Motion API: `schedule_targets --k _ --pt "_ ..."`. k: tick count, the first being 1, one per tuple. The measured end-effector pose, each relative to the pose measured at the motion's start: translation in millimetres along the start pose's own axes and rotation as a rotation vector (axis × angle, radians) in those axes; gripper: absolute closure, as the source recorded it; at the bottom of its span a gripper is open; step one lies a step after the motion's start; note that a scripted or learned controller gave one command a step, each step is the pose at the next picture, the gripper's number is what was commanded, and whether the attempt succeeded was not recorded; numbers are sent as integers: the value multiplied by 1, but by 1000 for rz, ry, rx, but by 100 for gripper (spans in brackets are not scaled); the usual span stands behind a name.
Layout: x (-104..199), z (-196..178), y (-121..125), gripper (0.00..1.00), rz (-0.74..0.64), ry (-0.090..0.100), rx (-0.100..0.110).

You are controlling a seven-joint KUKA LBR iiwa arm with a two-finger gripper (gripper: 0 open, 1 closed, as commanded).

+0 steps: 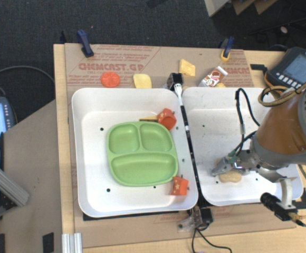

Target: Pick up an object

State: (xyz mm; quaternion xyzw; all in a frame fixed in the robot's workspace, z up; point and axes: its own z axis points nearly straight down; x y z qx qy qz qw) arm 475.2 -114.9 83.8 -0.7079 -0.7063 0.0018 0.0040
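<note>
The grey two-finger gripper (222, 167) hovered low in the right white bin (216, 141). Its fingers stood apart, just beside a small tan lump (230, 177).

The arm (287, 133) partly hides a tan object (230, 177) beneath.

Desk (142, 59) with two white bins.
I see the left bin (84, 157) and right bin (211, 141) side by side; along the far edge lie an orange disc (110, 79), two yellow pieces (142, 80) (187, 67) and a small packet (214, 77).
</note>
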Motion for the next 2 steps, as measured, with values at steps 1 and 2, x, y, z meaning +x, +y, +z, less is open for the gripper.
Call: schedule_targets --k 1,2 --pt "0 -11 4 100 -1 -4 -10" --pt "82 -107 60 100 -14 0 -22"
